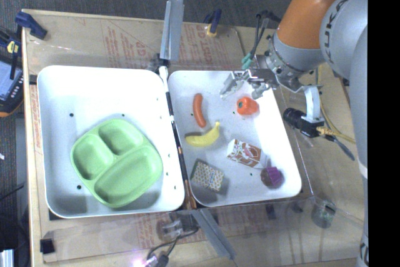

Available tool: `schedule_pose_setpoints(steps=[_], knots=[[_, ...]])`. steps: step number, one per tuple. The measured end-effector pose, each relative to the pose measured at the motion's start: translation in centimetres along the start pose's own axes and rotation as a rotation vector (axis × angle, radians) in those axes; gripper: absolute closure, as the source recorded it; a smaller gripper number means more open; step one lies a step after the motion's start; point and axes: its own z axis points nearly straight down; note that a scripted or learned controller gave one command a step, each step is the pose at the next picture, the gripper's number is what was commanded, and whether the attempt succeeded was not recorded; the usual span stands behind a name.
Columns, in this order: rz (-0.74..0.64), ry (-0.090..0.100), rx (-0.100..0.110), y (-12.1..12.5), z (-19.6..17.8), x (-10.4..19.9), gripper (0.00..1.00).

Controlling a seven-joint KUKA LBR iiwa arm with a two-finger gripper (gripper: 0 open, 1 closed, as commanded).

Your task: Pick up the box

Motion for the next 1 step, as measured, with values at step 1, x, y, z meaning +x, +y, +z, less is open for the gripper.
schedule_pose_setpoints(steps=[1], knots=[[0.139,-0.001,0.000,0.69,16.50,1.30,0.00]])
